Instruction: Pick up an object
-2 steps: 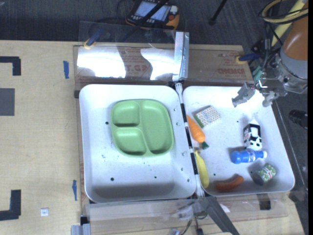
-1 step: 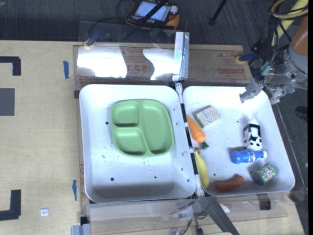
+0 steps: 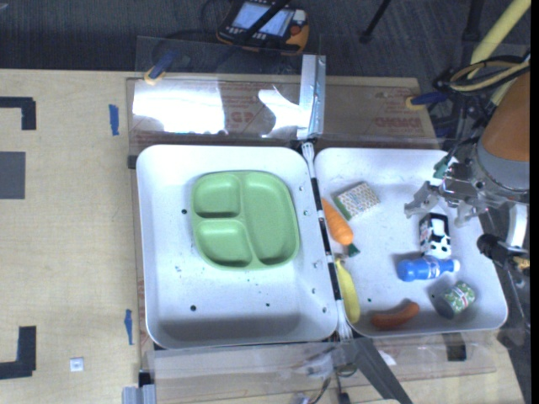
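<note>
The right bin [image 3: 387, 168] holds several small objects. A black-and-white cow figure [image 3: 436, 236] lies near its right side. My gripper [image 3: 440, 210] hangs just above the cow's upper end, open, one finger [image 3: 414, 204] splayed to the left and the other to the right. Nothing sits between them. Below the cow lies a blue bottle [image 3: 425, 268], and a green-and-white can [image 3: 455, 298] sits in the near right corner. A brown sausage [image 3: 394, 315] lies along the front wall.
An orange carrot [image 3: 338, 224] and a yellow banana [image 3: 348, 289] lie along the right bin's left wall, with a patterned box [image 3: 356, 199] beside the carrot. The left bin [image 3: 160, 251] holds a green divided plate [image 3: 245, 219].
</note>
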`<state>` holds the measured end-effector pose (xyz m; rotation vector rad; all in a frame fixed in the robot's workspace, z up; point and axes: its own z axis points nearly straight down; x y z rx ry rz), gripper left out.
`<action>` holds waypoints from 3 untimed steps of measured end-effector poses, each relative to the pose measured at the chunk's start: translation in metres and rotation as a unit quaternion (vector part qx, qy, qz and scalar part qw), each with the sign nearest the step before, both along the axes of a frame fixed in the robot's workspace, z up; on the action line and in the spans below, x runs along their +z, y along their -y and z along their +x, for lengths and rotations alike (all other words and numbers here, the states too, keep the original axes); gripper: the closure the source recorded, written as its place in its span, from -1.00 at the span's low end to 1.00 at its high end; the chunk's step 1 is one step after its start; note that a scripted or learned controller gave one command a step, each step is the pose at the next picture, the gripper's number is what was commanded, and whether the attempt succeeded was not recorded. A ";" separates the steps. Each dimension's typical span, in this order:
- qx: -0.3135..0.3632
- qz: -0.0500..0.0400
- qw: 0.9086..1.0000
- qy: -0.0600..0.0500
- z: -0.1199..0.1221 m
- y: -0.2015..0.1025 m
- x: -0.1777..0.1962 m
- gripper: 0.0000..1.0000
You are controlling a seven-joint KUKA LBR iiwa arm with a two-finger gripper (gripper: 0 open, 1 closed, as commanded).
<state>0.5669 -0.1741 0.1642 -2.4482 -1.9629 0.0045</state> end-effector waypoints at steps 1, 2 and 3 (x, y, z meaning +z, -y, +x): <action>-0.017 -0.001 1.000 0.001 -0.005 0.011 -0.061 -1.00; -0.017 0.000 1.000 0.000 -0.005 0.011 -0.054 1.00; 0.010 0.000 1.000 0.001 -0.013 -0.024 0.045 1.00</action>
